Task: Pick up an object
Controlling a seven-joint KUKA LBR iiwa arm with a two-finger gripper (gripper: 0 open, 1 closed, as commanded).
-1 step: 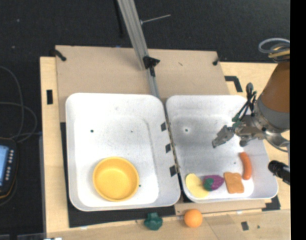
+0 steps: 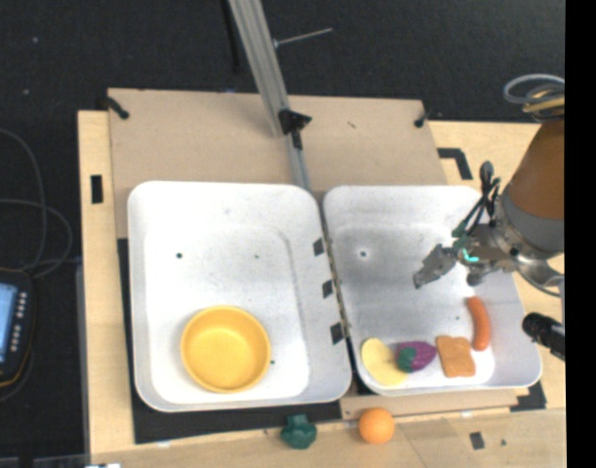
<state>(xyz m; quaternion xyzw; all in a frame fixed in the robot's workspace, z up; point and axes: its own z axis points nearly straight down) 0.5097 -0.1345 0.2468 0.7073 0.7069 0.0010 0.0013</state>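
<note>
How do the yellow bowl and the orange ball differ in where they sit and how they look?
The yellow bowl lies inside the left bin; the orange ball rests outside both bins, on the bench along its near edge. The bowl looks far larger than the ball. The bowl is open and hollow; the ball is a solid round. Both lie apart from the gripper.

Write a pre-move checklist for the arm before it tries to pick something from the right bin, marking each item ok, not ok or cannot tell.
1. Gripper carries nothing: ok, it hangs over bare bin floor with nothing between its fingers.
2. Fingers open enough to grasp: cannot tell from this view.
3. Targets in the right bin: ok; orange sausage, orange block, purple piece and yellow disc lie along its near edge.
4. Gripper above a target: not ok, all lie nearer the camera than it.
5. Sausage free of neighbours: ok, it lies apart.
6. Purple piece free: not ok, it touches the yellow disc.
</note>
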